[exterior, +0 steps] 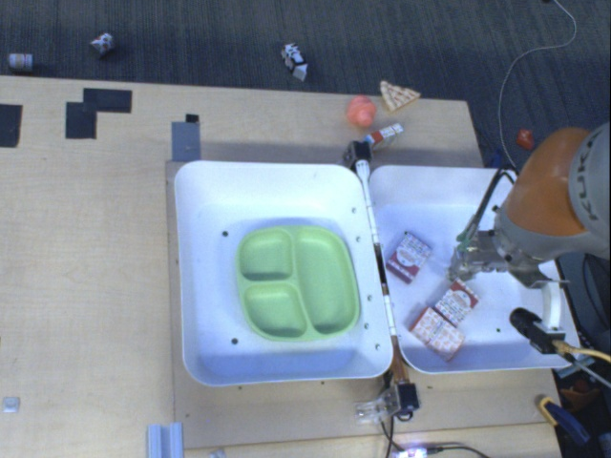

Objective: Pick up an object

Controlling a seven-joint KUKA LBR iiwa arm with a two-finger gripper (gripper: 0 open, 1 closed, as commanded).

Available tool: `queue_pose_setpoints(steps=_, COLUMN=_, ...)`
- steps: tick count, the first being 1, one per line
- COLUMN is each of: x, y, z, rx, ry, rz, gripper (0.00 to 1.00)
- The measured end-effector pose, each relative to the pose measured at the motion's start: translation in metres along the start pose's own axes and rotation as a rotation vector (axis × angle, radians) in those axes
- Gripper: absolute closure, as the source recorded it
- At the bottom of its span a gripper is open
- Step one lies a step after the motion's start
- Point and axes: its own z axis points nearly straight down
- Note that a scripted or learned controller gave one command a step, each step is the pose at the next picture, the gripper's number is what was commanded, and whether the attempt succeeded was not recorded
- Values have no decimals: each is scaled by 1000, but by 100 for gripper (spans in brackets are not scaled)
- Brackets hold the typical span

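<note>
**Hovering over the right bin, arm lined up above a snack packet**

Sitting at centre frame, the left bin (191,256) holds a green divided tray (298,281) flat on its floor; nothing loose to pick there, so the tray looks like a fixture or a drop target, not the pick. The right bin (434,194), centre right of the frame, carries the candidates, which is probably why the arm (552,198) reaches in from the right edge and hangs over that side.

The gripper (466,267) sits low over the middle of the right bin, just above and to the upper left of a red-and-white packet (456,304). Whether it touches the packet cannot be told. Claw state: cannot tell from this angle, tips are blurred against the white floor. Nothing visible between them, so no hold is claimed.

Three packets in all: one at the bin's centre left (409,256), the one under the gripper, and a third (436,332) touching it toward the lower left, near the bin's front wall.

Room: upper half of the right bin is bare floor, good clearance for descent and retreat. The two lower packets crowd each other, so a grab on one would likely nudge the other. The shared wall between the bins lies well left of the gripper. Small clutter sits on the bench beyond the bins at top centre, including an orange ball (361,112); out of the way.
</note>
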Motion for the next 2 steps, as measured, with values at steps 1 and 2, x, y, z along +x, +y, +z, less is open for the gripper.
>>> queue_pose_setpoints(steps=1, x=-9, y=47, z=-84, rx=8, ry=1, rz=-2, gripper=100)
queue_pose_setpoints(steps=2, x=100, y=24, z=-160, rx=9, ry=4, rz=-2, gripper=100)
